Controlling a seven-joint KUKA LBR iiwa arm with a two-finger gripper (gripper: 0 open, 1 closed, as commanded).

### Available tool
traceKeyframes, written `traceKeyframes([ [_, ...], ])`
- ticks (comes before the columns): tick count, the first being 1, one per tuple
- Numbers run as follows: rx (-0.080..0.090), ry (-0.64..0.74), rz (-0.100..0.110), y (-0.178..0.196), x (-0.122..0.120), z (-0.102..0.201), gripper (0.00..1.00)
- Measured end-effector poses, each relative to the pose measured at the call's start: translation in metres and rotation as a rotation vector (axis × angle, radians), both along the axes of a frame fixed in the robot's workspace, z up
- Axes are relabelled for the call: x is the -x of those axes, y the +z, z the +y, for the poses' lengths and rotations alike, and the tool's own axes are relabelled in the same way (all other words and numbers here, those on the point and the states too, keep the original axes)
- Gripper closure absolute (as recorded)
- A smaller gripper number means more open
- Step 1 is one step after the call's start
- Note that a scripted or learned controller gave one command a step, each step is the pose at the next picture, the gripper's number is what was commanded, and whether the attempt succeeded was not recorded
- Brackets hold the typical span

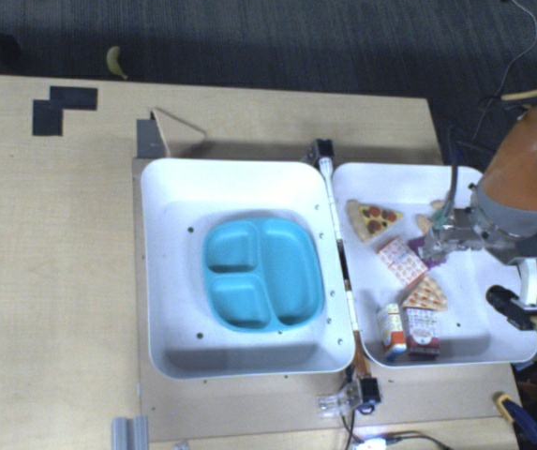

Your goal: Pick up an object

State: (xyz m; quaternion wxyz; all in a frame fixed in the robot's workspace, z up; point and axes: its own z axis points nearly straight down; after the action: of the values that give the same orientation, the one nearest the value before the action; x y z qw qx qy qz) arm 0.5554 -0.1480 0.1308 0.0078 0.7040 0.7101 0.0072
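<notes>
A: Bins first. Where do they sit?

B: Two white bins side by side on the tabletop. The left bin holds a blue tray with three compartments. The right bin holds the small things.

A: Which things?

B: A pizza slice near the bin's far left corner. A pink checked packet just below it, toward the middle. A waffle wedge nearer the front, and just in front of that a small carton beside a little bottle at the front left.

A: And the arm?

B: It reaches in from the right, orange band above the wrist. The gripper hangs over the middle of the right bin, just right of the packet and above the waffle.

A: Is it pinching anything?

B: I cannot tell. The tip is small and dark against the bin, and something purplish sits right at it, perhaps part of the gripper, perhaps an object. Whether it is spread or pressed together, I can't make out.

A: Anything beyond the bins?

B: A yellow banana on the dark floor at the far side.
</notes>
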Motion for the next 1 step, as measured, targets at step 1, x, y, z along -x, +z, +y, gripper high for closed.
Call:
traceKeyframes([
  [1, 0.000, 0.000, 0.000, -0.0001, 0.0001, 0.0000, 0.00],
])
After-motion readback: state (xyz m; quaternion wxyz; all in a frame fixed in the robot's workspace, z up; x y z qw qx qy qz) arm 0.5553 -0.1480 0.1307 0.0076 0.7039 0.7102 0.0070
